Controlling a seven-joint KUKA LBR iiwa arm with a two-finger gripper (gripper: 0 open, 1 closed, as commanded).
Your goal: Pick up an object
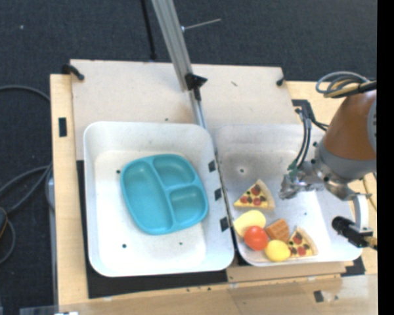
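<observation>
One pizza slice [255, 196] lying apart, just left of pincer [290, 188]

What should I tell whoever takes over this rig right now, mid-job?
Gripper: low over the right bin, just right of the upper pizza slice; nothing seen between its fingers.
Right bin also holds a pale yellow piece, tomato, waffle-like piece, lemon and second pizza slice, clustered at its near edge.
Left bin: blue divided tray.
Done: arm is over the bin.
Left: grasp and lift one object.
</observation>
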